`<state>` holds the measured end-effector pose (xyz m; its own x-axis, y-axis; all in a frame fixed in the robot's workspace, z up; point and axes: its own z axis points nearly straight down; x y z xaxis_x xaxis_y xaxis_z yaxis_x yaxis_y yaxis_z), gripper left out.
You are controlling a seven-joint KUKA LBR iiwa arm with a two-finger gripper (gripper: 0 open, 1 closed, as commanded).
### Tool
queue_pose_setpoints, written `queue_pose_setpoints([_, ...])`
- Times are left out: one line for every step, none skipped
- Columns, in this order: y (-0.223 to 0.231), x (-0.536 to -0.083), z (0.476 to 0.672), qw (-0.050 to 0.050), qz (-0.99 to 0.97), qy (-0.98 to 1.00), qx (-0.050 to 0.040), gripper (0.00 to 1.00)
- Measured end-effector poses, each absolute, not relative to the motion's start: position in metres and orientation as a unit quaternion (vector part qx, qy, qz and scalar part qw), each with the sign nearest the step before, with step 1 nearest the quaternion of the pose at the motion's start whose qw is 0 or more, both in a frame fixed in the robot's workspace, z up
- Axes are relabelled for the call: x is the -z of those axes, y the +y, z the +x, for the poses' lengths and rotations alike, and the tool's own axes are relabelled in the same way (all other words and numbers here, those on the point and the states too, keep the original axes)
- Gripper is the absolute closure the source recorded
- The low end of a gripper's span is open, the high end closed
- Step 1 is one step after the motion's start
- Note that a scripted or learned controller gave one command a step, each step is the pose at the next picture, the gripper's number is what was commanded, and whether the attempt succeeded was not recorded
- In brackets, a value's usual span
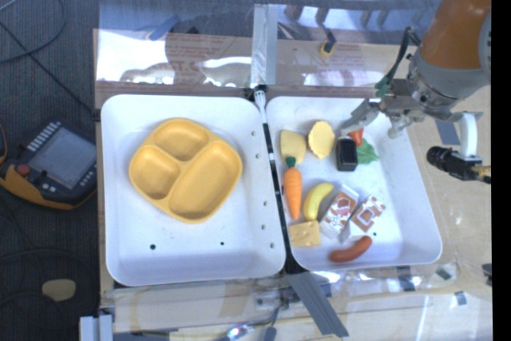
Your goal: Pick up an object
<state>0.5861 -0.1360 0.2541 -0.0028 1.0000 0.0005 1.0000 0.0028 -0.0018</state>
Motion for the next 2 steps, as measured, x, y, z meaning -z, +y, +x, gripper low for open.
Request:
queue_pose_setpoints([-0.136,-0.182,0.619,0.000,-0.675,-0.738,-0.0013,0.00])
queue_pose_setpoints([-0.109,-0.188,0.556,0.000,-0.683,-0.730,-0.0009,0.00])
